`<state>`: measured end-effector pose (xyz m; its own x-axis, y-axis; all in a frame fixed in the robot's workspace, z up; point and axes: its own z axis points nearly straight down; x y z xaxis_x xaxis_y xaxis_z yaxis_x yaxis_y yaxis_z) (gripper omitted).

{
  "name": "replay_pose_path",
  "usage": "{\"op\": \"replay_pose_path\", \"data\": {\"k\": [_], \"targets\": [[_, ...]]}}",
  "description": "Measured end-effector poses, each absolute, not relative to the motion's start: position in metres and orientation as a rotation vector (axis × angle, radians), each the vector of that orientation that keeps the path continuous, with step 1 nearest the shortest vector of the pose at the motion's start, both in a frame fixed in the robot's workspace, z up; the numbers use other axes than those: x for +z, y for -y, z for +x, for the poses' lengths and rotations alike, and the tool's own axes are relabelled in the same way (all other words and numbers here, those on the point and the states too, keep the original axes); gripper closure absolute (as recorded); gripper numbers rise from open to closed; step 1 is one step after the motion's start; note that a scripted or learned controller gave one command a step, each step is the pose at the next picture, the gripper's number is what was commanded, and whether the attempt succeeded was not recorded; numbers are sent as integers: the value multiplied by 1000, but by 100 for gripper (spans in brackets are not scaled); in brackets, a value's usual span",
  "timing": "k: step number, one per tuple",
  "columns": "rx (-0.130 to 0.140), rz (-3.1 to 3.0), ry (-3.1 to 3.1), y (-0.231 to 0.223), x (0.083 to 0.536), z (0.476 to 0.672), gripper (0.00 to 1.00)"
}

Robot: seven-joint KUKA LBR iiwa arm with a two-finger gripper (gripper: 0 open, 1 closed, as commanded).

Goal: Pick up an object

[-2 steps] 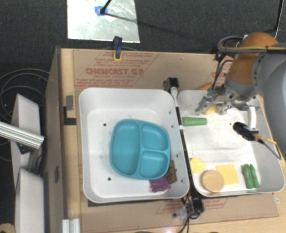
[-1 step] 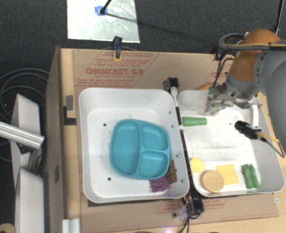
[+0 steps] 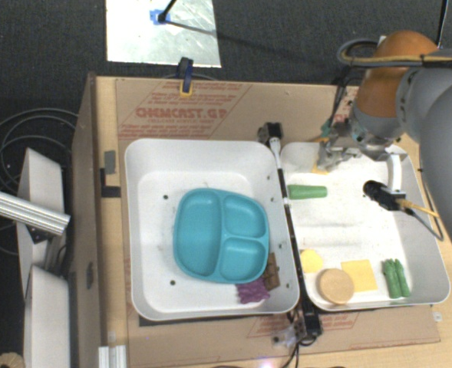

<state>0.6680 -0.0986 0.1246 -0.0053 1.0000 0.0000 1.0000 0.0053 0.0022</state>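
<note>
Tan disc (image 3: pixel 336 285), yellow square slice (image 3: pixel 358 274) and paired green sticks (image 3: pixel 395 277) lie along the near wall of the right bin (image 3: pixel 364 228). The disc touches the slice, and a yellow wedge (image 3: pixel 311 261) sits just beside the disc, close to the divide between the bins. All appear to be toy food: light, rigid, probably smooth. The flat pieces offer little edge above the floor and are judged poor grasp targets.

Left bin (image 3: pixel 145 228): a purple crumpled piece (image 3: pixel 250 290) and a brown piece (image 3: pixel 272 274) lie against the near-right rim of a teal divided plate (image 3: pixel 219 236). The plate looks broad and stiff, and probably too wide to span except at its rim.

Mid-depth, right bin: green cylinder (image 3: pixel 308 192) lies on its side, long axis across the bin, one end close to the left wall, well apart from the other pieces. It is the likeliest candidate, being light, stiff and raised off the floor, though round and liable to roll or slip. The best hold is judged to be across its middle, the grip closing on the long flanks.

Far left corner of the right bin: gripper (image 3: pixel 331 158) hangs low, just beyond the cylinder. Whether it is open or closed cannot be told, and nothing is seen in its hold.
</note>
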Motion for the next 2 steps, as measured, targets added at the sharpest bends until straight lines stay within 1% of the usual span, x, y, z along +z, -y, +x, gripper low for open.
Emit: {"op": "replay_pose_path", "data": {"k": [1,2], "targets": [[-1,2220,-2223,84,144,635,100],[2,2217,-2227,63,186,602,100]]}}
